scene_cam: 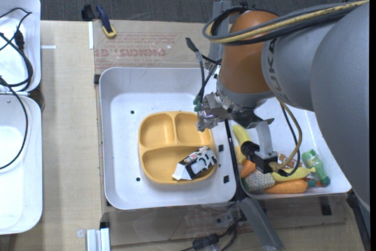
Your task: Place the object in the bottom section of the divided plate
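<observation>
Yellow divided plate (pixel 157 132), packet (pixel 195 164) overhanging bottom rim

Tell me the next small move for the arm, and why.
Probably lift straight up and pull back to the right. The black-and-white packet already lies in the bottom section of the yellow divided plate, at its right end, partly over the rim. The gripper sits above the plate's upper right section, apart from the packet, so nothing seems left to carry.

black-and-white packet (pixel 196 164) in divided plate (pixel 157 132)
</observation>
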You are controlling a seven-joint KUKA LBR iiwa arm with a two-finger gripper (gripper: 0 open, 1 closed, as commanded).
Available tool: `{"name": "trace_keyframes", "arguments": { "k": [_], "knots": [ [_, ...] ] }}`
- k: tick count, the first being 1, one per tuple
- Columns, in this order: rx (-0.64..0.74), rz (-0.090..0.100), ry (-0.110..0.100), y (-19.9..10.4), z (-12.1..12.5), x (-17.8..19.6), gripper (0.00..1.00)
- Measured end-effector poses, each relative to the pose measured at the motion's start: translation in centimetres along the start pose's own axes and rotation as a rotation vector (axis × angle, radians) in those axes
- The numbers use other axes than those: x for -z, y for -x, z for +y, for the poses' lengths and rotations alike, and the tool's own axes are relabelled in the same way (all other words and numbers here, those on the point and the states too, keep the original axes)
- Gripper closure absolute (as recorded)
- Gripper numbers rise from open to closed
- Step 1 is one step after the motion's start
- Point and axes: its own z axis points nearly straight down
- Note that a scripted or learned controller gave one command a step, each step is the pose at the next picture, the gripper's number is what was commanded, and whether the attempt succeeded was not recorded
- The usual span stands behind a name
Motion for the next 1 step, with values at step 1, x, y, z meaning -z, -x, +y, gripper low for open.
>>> {"name": "trace_keyframes", "arguments": {
  "k": [1],
  "knots": [
    [0.014,0.000,0.001,-0.32,1.55,-1.19,1.00]
  ]
}}
